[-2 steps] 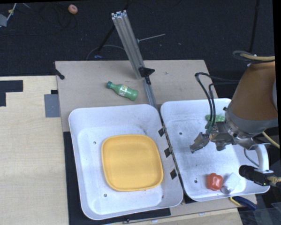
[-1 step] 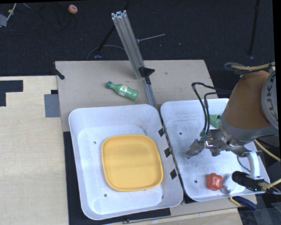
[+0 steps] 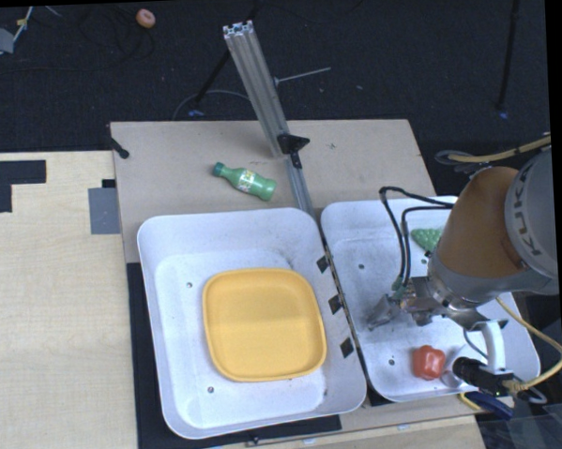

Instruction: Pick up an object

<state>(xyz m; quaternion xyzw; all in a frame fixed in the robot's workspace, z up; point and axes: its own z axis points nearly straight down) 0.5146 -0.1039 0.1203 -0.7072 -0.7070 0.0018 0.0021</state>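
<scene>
My gripper [image 3: 391, 311] is low over the floor of the right bin [image 3: 376, 251], near its middle left. The grey arm with its orange band [image 3: 474, 232] comes in from the right above it. A red, tomato-like object [image 3: 427, 361] lies in the same bin, a little right of and in front of the gripper, apart from it. A green textured object [image 3: 425, 239] shows at the bin's back, partly hidden behind the arm. A square yellow plate [image 3: 265, 323] lies flat in the left bin [image 3: 169, 243].
A small green bottle [image 3: 245, 180] lies on its side on the bench behind the left bin. An aluminium rail [image 3: 261, 84] slants up from between the bins' far ends. Black clips [image 3: 334, 303] sit on the rim between the bins. Cables [image 3: 398, 222] hang by the arm.
</scene>
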